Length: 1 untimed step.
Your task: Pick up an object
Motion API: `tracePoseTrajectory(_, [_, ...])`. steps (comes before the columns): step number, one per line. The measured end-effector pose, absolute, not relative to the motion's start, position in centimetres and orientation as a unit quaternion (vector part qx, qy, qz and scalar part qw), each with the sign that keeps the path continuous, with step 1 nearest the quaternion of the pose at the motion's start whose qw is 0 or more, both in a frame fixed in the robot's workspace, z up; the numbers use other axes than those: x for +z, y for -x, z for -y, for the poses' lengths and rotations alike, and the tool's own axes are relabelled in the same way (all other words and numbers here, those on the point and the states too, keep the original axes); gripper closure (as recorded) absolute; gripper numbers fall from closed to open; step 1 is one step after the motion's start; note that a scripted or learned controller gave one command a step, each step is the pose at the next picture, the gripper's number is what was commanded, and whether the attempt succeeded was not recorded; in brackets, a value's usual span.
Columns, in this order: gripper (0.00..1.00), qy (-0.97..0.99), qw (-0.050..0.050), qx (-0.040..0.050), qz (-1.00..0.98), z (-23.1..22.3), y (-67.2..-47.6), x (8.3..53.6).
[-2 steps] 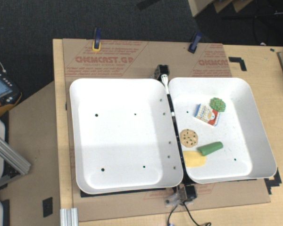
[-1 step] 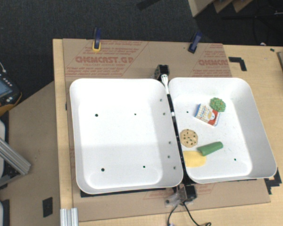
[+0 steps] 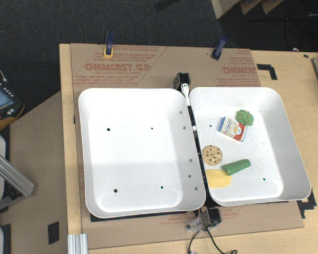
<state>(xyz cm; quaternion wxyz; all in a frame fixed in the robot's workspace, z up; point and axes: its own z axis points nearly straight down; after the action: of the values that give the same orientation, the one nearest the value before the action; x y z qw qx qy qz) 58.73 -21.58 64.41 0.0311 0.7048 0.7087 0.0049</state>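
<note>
The right bin holds several small objects. A green broccoli piece lies toward the back, touching a small white, red and blue carton. A round brown cookie sits near the bin's left wall. In front of it a green pickle-like piece lies beside a yellow piece at the front left corner.
The left bin stands beside the right one on a brown cardboard sheet. Two blue clamps hold the sheet at the back. A cable and connector lie at the front between the bins.
</note>
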Motion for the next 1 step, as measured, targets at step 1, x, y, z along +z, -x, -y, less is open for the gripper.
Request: tracePoseTrajectory(1, [1.0,-0.705,0.034,0.0055,-0.709,21.56,-58.77,65.53])
